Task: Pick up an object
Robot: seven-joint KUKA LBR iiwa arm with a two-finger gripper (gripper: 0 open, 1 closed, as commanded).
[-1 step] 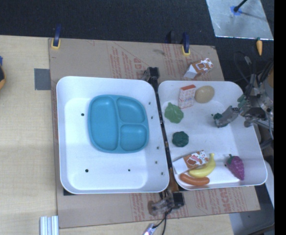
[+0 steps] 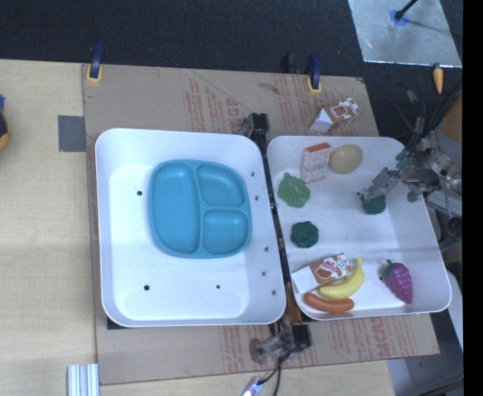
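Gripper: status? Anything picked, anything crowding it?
Gripper low in right bin, at a dark green object; grasp unconfirmed. Lift not yet seen. Nearest neighbours, beige egg-shaped toy and purple grapes, stand apart.

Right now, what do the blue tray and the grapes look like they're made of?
Blue tray: looks like moulded plastic, a smooth matte light blue with three rounded compartments pressed in. Grapes: likely toy plastic or rubber, a uniform purple with a bumpy cluster surface and a slight sheen; too small to tell which.
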